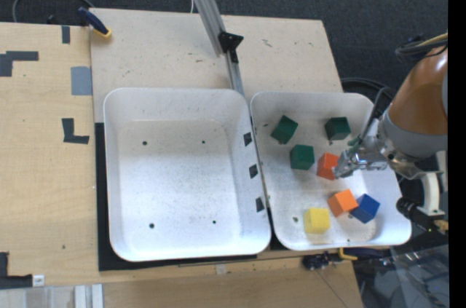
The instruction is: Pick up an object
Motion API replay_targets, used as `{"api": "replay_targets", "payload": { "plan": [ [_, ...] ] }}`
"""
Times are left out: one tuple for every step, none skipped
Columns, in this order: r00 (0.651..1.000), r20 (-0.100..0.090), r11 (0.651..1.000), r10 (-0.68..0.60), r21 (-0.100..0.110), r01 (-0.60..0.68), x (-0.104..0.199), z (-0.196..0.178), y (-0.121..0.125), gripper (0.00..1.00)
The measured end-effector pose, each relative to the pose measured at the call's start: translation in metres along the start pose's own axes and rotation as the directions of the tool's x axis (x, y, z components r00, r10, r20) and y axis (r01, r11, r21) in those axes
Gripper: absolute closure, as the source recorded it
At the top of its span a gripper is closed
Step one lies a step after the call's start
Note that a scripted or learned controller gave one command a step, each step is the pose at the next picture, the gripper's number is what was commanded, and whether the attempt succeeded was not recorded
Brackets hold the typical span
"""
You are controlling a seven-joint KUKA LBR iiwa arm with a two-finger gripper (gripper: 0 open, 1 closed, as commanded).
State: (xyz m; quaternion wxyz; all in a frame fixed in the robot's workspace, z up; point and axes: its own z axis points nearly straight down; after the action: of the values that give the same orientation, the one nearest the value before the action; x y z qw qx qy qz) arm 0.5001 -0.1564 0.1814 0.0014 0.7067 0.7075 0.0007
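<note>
From my remote station, reading left to right. The tabletop is pale wood marked with grey tape patches; a yellow-and-blue clamp lies near its far left corner. The left bin is a shallow white tray with dark specks across its floor. A grey metal bar slants down from the top edge to the seam between the two bins.

The right bin holds seven cubes. Three are green: one toward the far left of the bin, one just nearer me, and one toward the far right. A yellow cube sits by the near wall. An orange cube touches a blue cube beside it. A red-orange cube lies at mid-bin, right of the second green cube.

The pincer reaches in from the right, low in the bin, its tips at the right face of the red-orange cube. I cannot tell whether it is spread or closed, nor whether that cube is gripped. The arm, orange above grey, stands over the bin's right wall.
</note>
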Motion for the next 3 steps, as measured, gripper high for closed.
{"api": "replay_targets", "payload": {
  "plan": [
    [1.0,0.001,1.0,0.0,-0.001,0.0,-0.008,-0.05,0.007,1.0],
    [1.0,0.001,1.0,-0.001,-0.003,0.001,-0.003,-0.112,0.006,1.0],
    [1.0,-0.002,1.0,-0.005,0.005,0.005,0.049,-0.092,0.01,1.0]
  ]
}}
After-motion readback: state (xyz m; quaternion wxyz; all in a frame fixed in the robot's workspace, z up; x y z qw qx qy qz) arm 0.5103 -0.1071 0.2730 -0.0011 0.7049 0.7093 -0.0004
